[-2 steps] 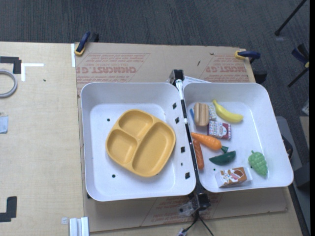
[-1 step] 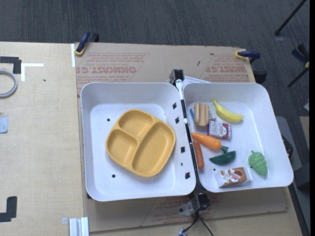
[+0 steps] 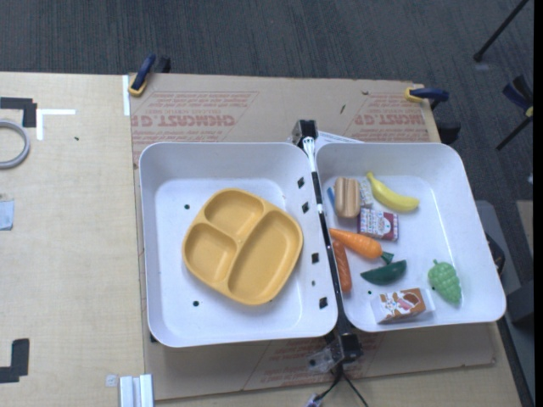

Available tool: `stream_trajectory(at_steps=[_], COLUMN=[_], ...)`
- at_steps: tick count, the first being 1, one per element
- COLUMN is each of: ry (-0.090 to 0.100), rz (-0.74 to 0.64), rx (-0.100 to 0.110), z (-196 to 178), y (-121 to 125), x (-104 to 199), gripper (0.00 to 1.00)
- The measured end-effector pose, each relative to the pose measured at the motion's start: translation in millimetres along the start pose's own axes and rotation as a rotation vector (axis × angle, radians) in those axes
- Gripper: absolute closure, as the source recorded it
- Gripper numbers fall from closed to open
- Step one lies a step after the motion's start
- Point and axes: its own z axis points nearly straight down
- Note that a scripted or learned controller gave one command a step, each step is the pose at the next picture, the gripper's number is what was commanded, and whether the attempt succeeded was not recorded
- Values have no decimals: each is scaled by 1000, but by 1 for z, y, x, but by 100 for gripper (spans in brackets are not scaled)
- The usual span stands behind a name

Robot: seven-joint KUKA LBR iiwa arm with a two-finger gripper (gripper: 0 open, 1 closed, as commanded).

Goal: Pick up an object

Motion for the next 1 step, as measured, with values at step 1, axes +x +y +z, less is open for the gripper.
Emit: stream_trajectory(at_steps=[1], ry=[-4], rz=[-2], rx=[-2], z=[-10], y=[1], x=[-1], gripper=[100])
